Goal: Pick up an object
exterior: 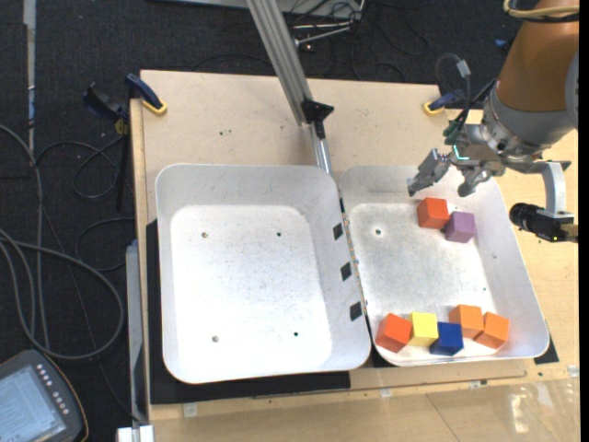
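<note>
In the right bin (515, 274) an orange cube (433, 213) and a purple cube (459, 226) lie side by side near the far edge. Along the bin's near edge sit an orange cube (396, 331), a yellow cube (424, 327), a blue cube (449, 338) and two more orange cubes (482, 324). My gripper (449, 178) hovers above the far orange cube, a little behind it, open, with nothing between its two dark fingers (424, 174).
The left bin (179, 247) adjoins the right one across a dark seam with black clips (347, 256). A slanted metal pole (281, 49) reaches down to the bins' far junction. Clamps (143, 90) sit on the bench's far corners.
</note>
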You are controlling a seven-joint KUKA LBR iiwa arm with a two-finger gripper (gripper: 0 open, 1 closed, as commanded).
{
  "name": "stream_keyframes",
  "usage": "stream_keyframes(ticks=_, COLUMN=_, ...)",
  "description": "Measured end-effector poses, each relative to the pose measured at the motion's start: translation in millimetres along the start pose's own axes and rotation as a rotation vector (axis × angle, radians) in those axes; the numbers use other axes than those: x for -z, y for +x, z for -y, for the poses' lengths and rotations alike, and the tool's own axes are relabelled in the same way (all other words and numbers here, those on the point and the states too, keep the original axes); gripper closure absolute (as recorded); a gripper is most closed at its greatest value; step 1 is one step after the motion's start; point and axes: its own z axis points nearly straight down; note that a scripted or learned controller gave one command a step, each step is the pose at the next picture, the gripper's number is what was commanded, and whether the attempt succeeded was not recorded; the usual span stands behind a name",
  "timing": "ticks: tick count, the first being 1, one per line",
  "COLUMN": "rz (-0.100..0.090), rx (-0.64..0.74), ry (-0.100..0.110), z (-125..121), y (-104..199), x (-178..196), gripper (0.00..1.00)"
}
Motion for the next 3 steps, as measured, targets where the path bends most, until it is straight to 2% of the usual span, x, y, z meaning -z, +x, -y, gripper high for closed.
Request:
stream_keyframes(ticks=1, rz=0.001, rx=-0.001, ry=-0.004, z=-1, y=0, x=2, gripper=0.00)
stream_keyframes(ticks=2, rz=0.001, rx=-0.003, ry=0.003, z=1, y=-2, x=-62, gripper=0.00)
stream_keyframes(ticks=3, rz=0.001, rx=-0.004, ry=0.001, z=3, y=5, x=-108, gripper=0.00)
